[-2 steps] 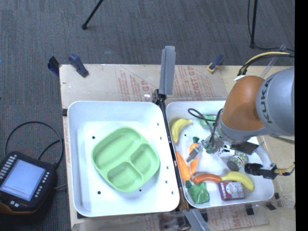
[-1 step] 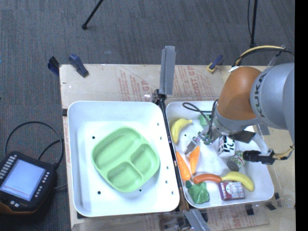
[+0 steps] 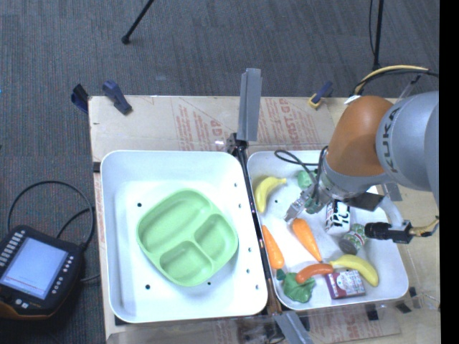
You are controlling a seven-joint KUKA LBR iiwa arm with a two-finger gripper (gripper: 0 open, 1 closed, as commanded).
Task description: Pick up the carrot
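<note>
An orange carrot [image 3: 307, 239] lies at a slant in the middle of the right bin [image 3: 399, 264], its thick end pointing up-left. A slimmer orange carrot-like piece [image 3: 272, 247] lies along the bin's left wall. My gripper [image 3: 299, 208] hangs just above the thick end of the middle carrot, close to it or touching it. The grey arm with its orange band [image 3: 361, 136] reaches in from the right and hides the bin's back right part.
Around the carrot lie a yellow banana [image 3: 267, 190], a black-and-white carton [image 3: 336, 216], a small can [image 3: 352, 239], a second banana [image 3: 359, 267], an orange pepper [image 3: 314, 271], a green vegetable [image 3: 297, 287] and a red box [image 3: 346, 284]. The left bin holds a green divided plate [image 3: 188, 236].
</note>
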